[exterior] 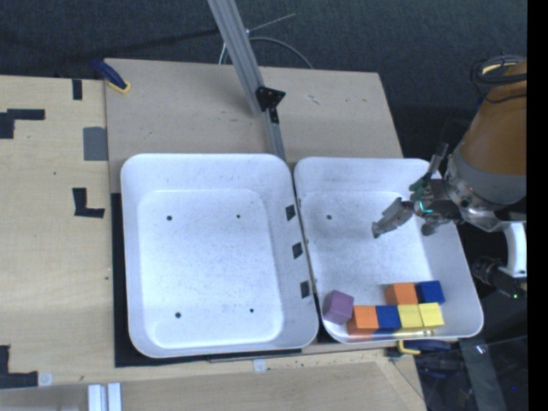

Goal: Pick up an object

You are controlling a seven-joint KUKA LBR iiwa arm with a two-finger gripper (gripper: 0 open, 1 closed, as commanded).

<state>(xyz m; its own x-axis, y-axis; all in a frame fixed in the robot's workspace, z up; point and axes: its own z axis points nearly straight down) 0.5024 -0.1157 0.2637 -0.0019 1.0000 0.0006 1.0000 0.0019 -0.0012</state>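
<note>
Wooden bench (197, 110) bears 2 shallow white plastic bins, left bin (205, 255) and right bin (360, 229), where small coloured cubes (390, 309) cluster at near edge, two-finger gripper (385, 223) above, holding nothing, finger spread unclear.

Even overhead light, soft shadows, slightly grainy, mildly blurred throughout.

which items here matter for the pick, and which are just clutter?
Job:
gripper
purple block
orange blocks
blue blocks
yellow blocks
right bin

Clutter:
left bin
metal pole
black tape marks
</note>
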